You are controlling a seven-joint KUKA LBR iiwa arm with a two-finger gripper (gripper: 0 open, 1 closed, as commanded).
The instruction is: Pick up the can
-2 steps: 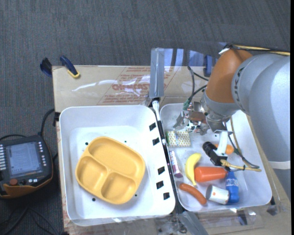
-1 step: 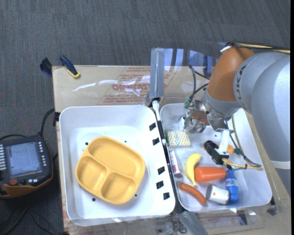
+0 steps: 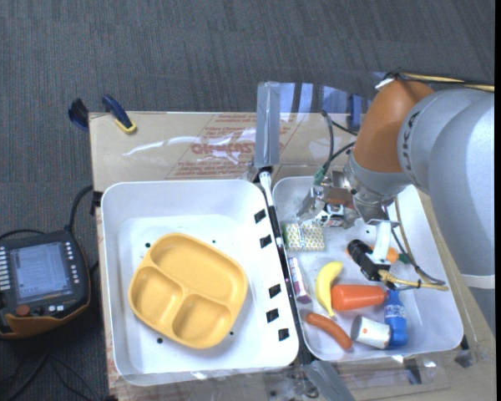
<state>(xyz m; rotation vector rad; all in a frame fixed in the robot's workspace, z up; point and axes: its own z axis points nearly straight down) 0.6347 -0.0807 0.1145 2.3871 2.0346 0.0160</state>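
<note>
A handheld control screen [image 3: 35,278] lies on the floor to the left of the bench. Two blue and yellow clamps [image 3: 117,115] sit at the bench's far left corner, and a sheet of cardboard [image 3: 192,144] covers the bench top behind the bins.

The left bin [image 3: 117,224] holds a yellow divided plate [image 3: 188,291], lying flat near its middle and a little toward the near edge.

In the right bin [image 3: 441,295], a thin purple marker [image 3: 297,278] lies along the left wall. A small speckled pad [image 3: 306,236] lies just beyond it, toward the far left corner. A red sausage [image 3: 330,330] lies by the near edge, and a banana [image 3: 326,284] curves between the marker and an orange carrot [image 3: 359,296].

The gripper [image 3: 327,211] hangs over the far left part of this bin, just beyond the pad. Whether it is open or closed cannot be told, and nothing can be seen held in it. The grey arm [image 3: 451,165] with its orange band reaches in over the bin's far right corner.

The can [image 3: 376,332] lies on its side toward the near right corner, just on the near side of the carrot, pale end facing left. It is well apart from the gripper.
</note>
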